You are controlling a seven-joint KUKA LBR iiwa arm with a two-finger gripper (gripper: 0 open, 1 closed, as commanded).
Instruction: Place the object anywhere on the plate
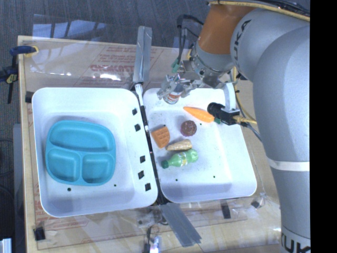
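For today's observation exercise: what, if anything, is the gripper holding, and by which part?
It cannot be told. The gripper sits at the right bin's far edge, apart from the carrot.

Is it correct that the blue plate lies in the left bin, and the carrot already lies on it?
No. The camera view shows the blue plate in the left bin, but the carrot lies in the right bin.

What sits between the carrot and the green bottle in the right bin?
In the camera view, the brown ball and a tan piece lie between the carrot and the green bottle.
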